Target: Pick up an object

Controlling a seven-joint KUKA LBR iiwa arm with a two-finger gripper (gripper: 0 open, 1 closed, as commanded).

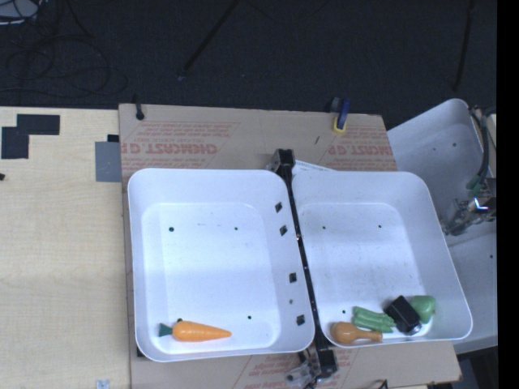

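2 white bins side by side on cardboard sheet atop desk. L bin: 1 orange carrot, near front wall, tip pointing R. R bin: 4 items clustered at front-R corner: 1 tan pear-shaped piece, 1 green pod, 1 black block lying across it, 1 green rounded piece just behind. Tool at far R, outside bins, well apart from all items; grip state: cannot tell.

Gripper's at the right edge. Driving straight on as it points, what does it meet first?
Its heading is hard to read. If the gripper points left, it probably meets the right bin at its rim first; the black block and green pod lie toward the front corner, off that line.
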